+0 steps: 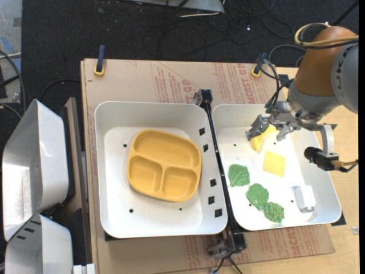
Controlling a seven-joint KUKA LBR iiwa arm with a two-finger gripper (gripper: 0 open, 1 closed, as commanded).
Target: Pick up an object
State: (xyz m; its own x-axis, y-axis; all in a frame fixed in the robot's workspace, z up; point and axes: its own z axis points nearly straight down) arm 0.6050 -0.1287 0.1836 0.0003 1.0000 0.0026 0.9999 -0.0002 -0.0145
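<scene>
My gripper (269, 132) hangs over the upper left part of the right bin (319, 210), open with its fingers spread. A small yellow piece (258, 141) lies right by the left finger (254, 132), partly under it, and is not clamped between the two. A flat yellow square (274, 163) rests just below the gripper. Three green leafy pieces lie lower in the bin: one (239, 174) at the left, one (258, 195) in the middle and a knobbly one (274, 212) near the front. A small white block (304, 197) sits at the right front.
The left bin (108, 170) holds a yellow divided tray (164, 164). A black divider (215, 158) runs between the bins. The grey arm with its orange band (325, 67) reaches in from the upper right. White containers (31, 164) stand off the bench at the left.
</scene>
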